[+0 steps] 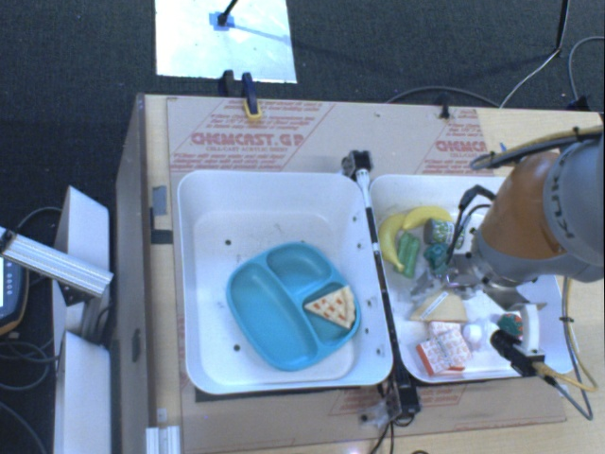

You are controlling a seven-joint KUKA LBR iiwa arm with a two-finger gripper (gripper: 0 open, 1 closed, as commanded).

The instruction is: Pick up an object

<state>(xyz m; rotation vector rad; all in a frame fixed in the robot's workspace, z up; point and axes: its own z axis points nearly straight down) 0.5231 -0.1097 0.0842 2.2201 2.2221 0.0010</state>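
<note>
From the camera view, the arm [544, 220] reaches in from the right and covers much of the right bin [392, 189]. Its end effector [452, 274] is low among the clutter there, and whether it is apart or together I cannot tell. Around it lie a banana [402, 223], a green piece [407, 251] and a red-and-white packet [444, 350]; other items blur together. The left bin [274, 189] holds a blue divided plate [274, 301] carrying a waffle wedge [333, 305], with open floor around it.
</note>
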